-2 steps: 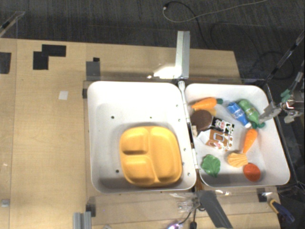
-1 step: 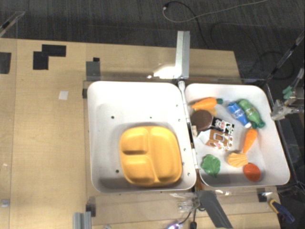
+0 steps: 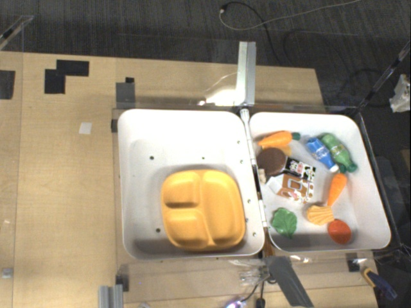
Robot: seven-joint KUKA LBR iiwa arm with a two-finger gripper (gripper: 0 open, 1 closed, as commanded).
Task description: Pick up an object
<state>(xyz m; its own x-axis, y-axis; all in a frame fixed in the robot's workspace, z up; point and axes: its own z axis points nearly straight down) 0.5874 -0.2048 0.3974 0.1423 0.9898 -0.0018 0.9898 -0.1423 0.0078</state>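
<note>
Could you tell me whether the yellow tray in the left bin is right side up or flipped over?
Right side up. The yellow tray lies flat in the left bin, its three sunken compartments facing the camera, and nothing is in them.

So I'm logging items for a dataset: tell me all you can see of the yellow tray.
The yellow tray looks like matte plastic, rounded-square, with three recessed compartments: two smaller ones on one side, one long one beside them. It lies flat, right side up, slightly rotated, in the left bin, toward its near right corner. Its compartments hold nothing.
</note>
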